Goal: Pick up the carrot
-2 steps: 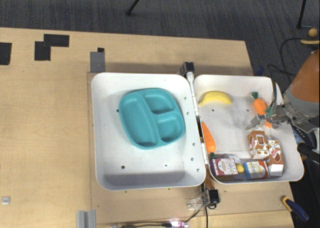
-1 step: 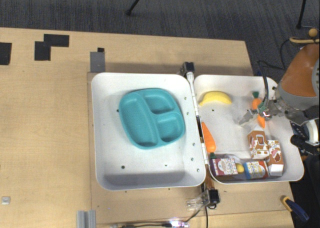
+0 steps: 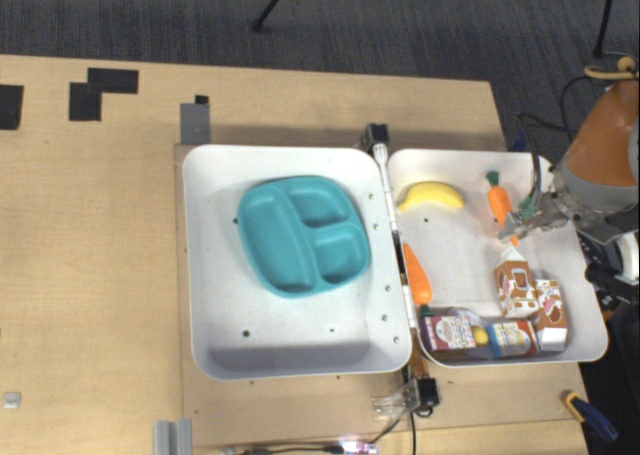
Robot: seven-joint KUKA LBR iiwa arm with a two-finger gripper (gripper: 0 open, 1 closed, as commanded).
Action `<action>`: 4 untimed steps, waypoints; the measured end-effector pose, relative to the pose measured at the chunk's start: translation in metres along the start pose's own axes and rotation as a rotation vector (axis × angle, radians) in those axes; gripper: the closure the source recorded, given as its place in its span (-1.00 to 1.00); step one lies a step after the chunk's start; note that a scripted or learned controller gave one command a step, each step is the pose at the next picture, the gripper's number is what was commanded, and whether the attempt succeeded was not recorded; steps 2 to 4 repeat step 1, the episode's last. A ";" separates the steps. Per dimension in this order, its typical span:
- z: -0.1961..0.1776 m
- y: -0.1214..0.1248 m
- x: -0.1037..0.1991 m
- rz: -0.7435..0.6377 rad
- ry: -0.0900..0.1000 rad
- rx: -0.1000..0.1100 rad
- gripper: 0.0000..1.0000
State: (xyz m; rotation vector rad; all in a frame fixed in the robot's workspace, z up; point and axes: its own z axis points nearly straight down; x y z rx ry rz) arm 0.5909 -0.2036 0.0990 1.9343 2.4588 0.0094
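Carrot (image 3: 497, 202) at far side of right bin (image 3: 590, 343), gripper (image 3: 522, 219) touching its near end, its grip impossible to tell, banana (image 3: 431, 196) to the left, teal tray (image 3: 301, 233) in left bin (image 3: 215, 243)

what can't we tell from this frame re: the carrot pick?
- Pincer: too small and blurred in the camera view to read finger state or contact with the carrot.
- Carrot's lower tip: hidden by the pincer.
- Arm: cut off by the right edge.
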 end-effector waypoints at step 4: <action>-0.040 0.040 0.086 0.087 0.008 0.003 1.00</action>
